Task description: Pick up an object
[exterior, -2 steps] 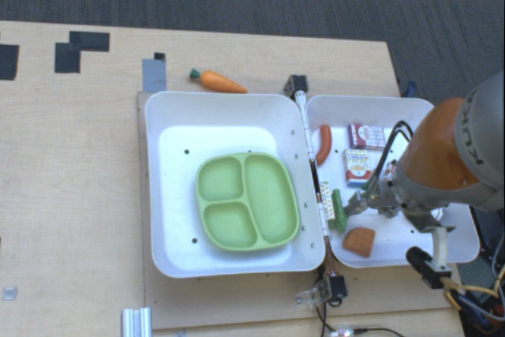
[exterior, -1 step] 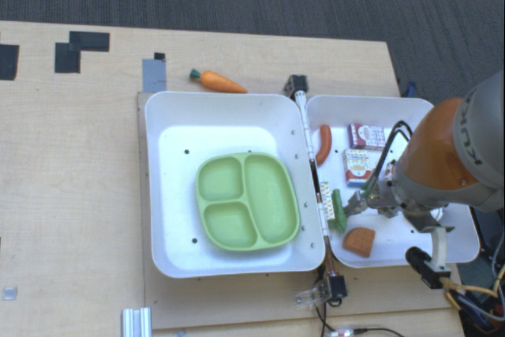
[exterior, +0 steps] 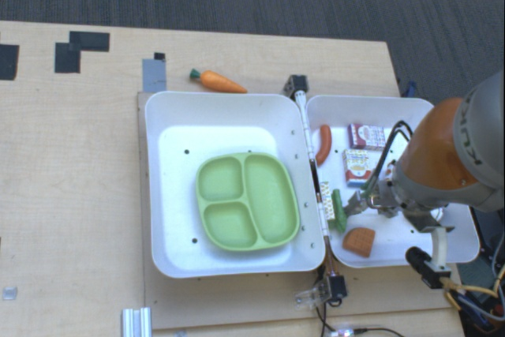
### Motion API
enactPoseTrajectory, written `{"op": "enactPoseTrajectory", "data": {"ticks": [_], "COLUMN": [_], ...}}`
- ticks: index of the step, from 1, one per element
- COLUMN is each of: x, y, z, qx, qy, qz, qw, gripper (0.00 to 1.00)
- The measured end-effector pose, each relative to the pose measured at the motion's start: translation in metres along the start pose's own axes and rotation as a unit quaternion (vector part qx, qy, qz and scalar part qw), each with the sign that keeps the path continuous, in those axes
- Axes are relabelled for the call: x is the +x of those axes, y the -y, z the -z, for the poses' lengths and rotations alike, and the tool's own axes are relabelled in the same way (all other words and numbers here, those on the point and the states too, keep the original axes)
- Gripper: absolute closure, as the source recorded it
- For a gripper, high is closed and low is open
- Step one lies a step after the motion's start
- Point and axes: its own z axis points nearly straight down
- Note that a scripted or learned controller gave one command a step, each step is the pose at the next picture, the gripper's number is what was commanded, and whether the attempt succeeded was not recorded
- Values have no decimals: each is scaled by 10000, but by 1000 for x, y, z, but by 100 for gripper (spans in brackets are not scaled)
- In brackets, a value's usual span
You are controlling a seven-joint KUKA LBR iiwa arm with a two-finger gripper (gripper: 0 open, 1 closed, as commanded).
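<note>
My gripper [exterior: 357, 203] hangs low over the right bin [exterior: 461, 245], at the end of the grey arm with its orange band. It sits just right of a green pickle-shaped piece [exterior: 338, 211] near the bin's left wall and just above a brown toast-like piece [exterior: 359, 241]. A small white and red box [exterior: 358, 166] lies right behind the gripper. Farther back are a dark red box [exterior: 367, 136] and a red sausage [exterior: 323, 144]. I see nothing held by the gripper.
The left bin [exterior: 166, 170] holds a green divided plate [exterior: 248, 201]. An orange carrot [exterior: 219, 81] lies on the bench behind the bins. The divider between the bins runs close to the pickle piece.
</note>
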Motion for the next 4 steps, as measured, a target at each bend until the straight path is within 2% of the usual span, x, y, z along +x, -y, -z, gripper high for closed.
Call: {"op": "enactPoseTrajectory", "data": {"ticks": [4], "x": [1], "y": [0], "z": [0], "qx": [-2], "qy": [5], "qz": [1], "qw": [10000], "gripper": [0]}}
